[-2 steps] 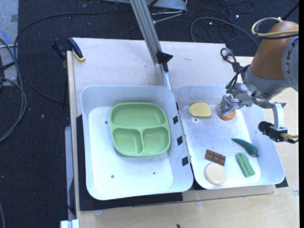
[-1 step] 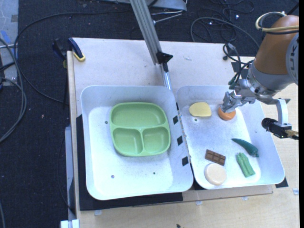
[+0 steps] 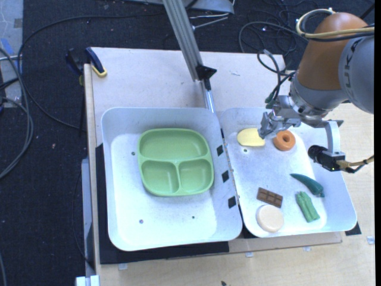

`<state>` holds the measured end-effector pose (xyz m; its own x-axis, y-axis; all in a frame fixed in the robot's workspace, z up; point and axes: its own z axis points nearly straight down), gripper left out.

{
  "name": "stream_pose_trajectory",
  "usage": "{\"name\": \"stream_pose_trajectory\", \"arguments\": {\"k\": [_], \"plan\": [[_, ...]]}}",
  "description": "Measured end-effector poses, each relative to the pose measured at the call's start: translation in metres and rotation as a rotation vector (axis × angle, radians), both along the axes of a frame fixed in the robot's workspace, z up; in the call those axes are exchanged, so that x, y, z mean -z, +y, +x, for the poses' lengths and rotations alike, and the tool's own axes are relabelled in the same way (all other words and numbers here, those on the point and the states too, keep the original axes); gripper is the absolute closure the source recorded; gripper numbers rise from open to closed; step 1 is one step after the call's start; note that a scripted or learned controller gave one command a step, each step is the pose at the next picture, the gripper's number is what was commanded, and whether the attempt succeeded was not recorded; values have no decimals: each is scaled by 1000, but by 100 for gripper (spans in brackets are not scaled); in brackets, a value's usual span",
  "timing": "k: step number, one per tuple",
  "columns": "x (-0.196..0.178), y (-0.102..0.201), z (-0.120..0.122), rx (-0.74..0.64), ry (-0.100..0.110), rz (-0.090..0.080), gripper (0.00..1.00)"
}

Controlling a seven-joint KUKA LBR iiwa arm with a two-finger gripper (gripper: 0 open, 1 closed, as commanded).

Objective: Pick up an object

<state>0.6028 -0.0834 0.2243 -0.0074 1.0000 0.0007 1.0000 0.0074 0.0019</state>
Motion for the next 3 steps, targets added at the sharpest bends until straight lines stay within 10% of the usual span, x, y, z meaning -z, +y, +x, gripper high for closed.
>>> {"name": "stream_pose_trajectory", "arguments": {"k": [3], "plan": [[-10,161,-10,-1,2,0,100]]}}
